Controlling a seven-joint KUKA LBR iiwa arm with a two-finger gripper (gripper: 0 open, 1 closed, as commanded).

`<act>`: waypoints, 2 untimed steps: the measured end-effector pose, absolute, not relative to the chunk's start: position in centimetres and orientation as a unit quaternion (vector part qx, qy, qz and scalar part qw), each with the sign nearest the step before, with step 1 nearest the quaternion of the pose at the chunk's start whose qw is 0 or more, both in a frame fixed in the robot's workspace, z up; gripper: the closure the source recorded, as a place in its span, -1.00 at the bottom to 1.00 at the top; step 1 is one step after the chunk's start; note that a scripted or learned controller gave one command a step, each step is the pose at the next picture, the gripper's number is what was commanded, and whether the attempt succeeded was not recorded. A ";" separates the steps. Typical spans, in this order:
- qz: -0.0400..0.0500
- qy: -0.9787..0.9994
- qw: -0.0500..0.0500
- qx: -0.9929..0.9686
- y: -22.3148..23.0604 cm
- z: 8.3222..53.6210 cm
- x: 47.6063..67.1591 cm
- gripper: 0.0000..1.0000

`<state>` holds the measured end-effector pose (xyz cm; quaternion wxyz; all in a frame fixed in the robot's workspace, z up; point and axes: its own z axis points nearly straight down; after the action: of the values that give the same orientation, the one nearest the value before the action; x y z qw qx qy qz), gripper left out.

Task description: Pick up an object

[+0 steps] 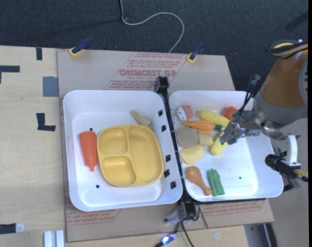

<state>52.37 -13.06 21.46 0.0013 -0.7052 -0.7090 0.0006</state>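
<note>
The grey arm [279,94] is reaching in over the right bin [254,181], its gripper [229,134] hanging low among the toy food, touching a yellow piece [218,147] beside the carrot [200,125] and corn cob [213,117]. I cannot tell whether it is grasping anything. A yellow divided plate [129,154] is sitting in the left bin [73,117].

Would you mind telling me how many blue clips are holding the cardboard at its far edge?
2. One clip sits at the cardboard's far left corner, the other clip further right along that edge, above the right bin. More may be hidden elsewhere.
</note>
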 end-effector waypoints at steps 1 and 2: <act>0.000 -0.709 0.001 -0.705 -8.9 21.2 54.0 1.00; 0.000 -0.709 0.001 -0.705 -4.6 21.0 55.6 1.00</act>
<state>55.60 -4.58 21.00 0.0011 -0.7048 -0.7094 0.0000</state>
